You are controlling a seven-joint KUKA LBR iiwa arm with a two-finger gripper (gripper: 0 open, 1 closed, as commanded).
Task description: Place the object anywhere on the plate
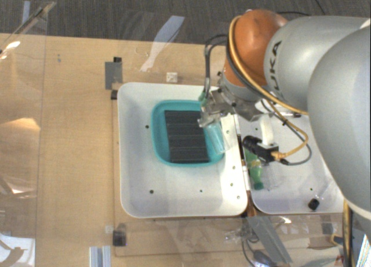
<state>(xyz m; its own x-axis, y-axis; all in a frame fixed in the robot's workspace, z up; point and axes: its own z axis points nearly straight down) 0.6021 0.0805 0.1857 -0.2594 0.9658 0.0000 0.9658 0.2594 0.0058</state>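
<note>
The arm is reaching in over the two white bins, and its gripper is hanging above the right edge of the teal plate, which is sitting in the upper middle of the left bin. A dark ridged mat is lying on the plate. How the jaws are standing cannot be told, since the wrist is covering them from above. A small green thing is lying in the right bin, close to its left wall, just beside the divider between the bins; it is probably the object to be moved, though it is too small to be sure. Judging by this, the placing step is looking unfinished: nothing is visibly lying on the mat. The next move is likely calling for a pickup from the right bin, then a carry over the divider and a release above the plate's middle.
</note>
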